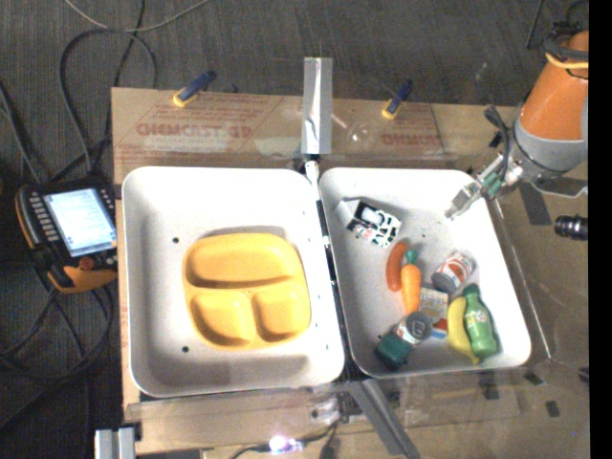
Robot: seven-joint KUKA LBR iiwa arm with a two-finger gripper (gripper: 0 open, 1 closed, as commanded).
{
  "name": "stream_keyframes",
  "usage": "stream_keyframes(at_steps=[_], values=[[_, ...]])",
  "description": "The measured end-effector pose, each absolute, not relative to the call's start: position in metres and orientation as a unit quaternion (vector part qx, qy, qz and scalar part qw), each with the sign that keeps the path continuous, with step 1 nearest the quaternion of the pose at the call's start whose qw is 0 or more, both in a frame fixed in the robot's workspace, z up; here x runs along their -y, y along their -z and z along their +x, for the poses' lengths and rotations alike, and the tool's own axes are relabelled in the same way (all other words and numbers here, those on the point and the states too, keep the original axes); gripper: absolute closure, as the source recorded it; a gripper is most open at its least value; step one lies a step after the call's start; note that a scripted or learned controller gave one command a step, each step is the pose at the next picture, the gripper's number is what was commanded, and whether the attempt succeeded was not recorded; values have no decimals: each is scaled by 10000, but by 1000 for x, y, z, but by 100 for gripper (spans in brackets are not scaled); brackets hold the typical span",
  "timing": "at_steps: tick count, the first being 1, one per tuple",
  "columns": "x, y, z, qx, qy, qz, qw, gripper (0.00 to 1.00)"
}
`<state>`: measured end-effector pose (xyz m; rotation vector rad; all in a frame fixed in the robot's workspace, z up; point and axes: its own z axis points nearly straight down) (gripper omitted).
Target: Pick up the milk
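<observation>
The milk (373, 224) is a small black-and-white carton lying on its side in the upper left part of the right bin (430, 182). My gripper (463, 204) hangs over the upper right part of the same bin, close to the right wall, pointing down and left. It is well to the right of the milk and apart from it, with bare bin floor between them. Nothing shows between its tips.
Below the milk lie two carrots (404, 277), a tin can (454, 272), a banana (460, 324), a green bottle (482, 327) and a dark green item (393, 350). The left bin (153, 256) holds a yellow divided tray (249, 290). A tablet (75, 218) sits off the bench at left.
</observation>
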<state>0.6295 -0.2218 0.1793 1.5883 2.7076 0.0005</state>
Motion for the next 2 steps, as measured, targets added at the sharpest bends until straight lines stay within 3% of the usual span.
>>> stream_keyframes(at_steps=[2], values=[[218,-199,632,-8635,-32,5044,36,100]])
